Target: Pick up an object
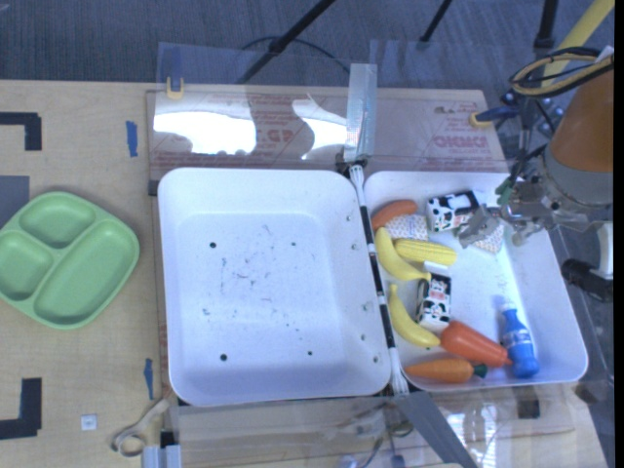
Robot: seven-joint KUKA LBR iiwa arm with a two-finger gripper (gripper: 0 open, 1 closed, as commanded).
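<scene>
Camera view: gripper (485,224) over right bin (565,300)

Glossy plastic bins (185,291), matt wood bench (78,359)

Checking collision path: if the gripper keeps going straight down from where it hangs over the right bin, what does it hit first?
Probably the black-and-white cow-patterned toy at the back of the right bin, just beside the gripper. Depth is unclear from this slanted view; it could land on bare bin floor instead.
</scene>
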